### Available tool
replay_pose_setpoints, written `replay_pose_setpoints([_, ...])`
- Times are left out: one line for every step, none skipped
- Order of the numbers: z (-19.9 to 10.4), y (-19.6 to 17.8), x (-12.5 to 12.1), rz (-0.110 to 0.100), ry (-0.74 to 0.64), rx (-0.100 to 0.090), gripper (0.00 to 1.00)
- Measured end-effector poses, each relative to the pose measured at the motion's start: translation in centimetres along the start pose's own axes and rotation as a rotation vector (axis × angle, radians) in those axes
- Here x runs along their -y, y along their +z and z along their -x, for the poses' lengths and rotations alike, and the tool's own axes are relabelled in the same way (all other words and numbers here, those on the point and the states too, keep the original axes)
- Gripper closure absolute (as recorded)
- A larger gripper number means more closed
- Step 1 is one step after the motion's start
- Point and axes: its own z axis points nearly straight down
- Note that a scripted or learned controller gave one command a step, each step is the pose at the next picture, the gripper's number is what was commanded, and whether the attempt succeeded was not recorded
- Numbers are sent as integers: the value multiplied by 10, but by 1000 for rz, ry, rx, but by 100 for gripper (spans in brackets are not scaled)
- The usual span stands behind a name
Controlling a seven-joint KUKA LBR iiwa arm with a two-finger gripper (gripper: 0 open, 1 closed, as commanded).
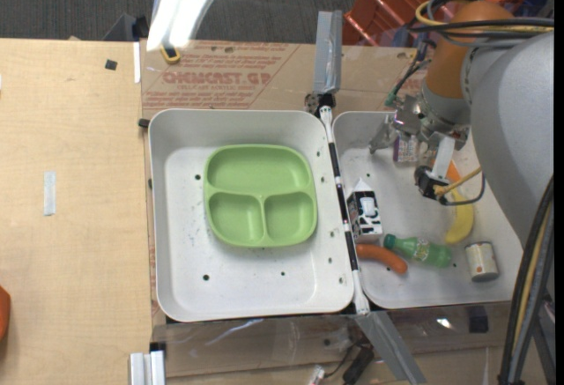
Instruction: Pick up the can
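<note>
Gripper (407,144): hanging over the far part of the right bin, under the grey wrist. Looks like something purplish sits at the tips but too blurry to call, so can't tell if it's clenched or released, or carrying anything.
Arm (493,92): comes in from the right, covers the far right corner of that bin.
Left bin (176,225): holds the green divided plate (261,195), nothing task-related afaict.
Right bin (388,286): all the small stuff is here.
Banana (460,223): right side, partly under the wrist cables.
Green bottle (419,249): lying down near the front, orange carrot-ish thing (382,256) just beside it.
Black/white carton (366,212): by the divider wall.
Can (480,260): small, silvery, on its side in the near right corner, just right of the bottle.
Key relation: can lies toward the camera and to the right of the gripper, well apart, banana in between. Long axis runs roughly near-far imo, so fingers prob want to close across it.
</note>
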Motion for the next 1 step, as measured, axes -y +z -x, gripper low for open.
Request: replay_pose_setpoints([-1,-8,0,-2,-5,4,100])
